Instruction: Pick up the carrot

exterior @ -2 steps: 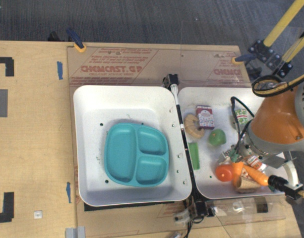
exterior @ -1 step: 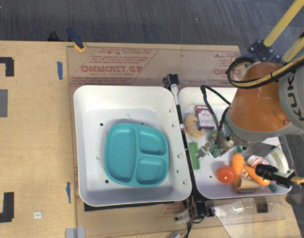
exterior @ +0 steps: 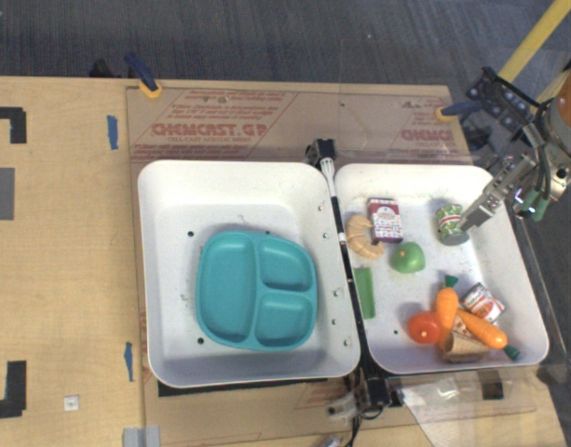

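The carrot is orange with a green end and lies slantwise near the front right corner of the right bin. Beside it stands a second orange vegetable with a green stem. The gripper reaches in from the right at the back of that bin, its tip next to a small green and white can. It is well behind the carrot and apart from it, and nothing shows in its hold.
Around the carrot lie a red tomato, a red and white can and a brown wedge. Further back are a green apple, a red box, a pastry and a green stick. The left bin holds a teal divided plate.
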`<action>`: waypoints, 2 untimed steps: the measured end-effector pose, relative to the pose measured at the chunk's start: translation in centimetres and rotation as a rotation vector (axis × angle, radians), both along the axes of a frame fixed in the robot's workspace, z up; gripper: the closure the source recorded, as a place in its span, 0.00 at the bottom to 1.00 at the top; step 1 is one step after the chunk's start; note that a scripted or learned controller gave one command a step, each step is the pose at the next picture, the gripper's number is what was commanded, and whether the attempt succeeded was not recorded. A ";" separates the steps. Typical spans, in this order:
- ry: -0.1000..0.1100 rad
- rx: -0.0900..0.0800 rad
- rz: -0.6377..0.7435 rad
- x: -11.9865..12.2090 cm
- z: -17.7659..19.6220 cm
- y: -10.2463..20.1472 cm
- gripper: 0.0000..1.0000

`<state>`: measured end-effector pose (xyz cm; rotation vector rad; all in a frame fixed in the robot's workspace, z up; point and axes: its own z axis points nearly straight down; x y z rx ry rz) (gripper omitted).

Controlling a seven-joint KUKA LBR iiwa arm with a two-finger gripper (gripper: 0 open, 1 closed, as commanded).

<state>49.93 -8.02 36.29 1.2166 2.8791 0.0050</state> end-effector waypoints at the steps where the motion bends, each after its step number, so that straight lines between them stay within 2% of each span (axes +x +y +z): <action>1: 0.010 0.002 0.003 -0.1 -0.5 0.2 0.00; 2: 0.023 0.005 -0.028 -1.9 -19.6 -1.5 0.00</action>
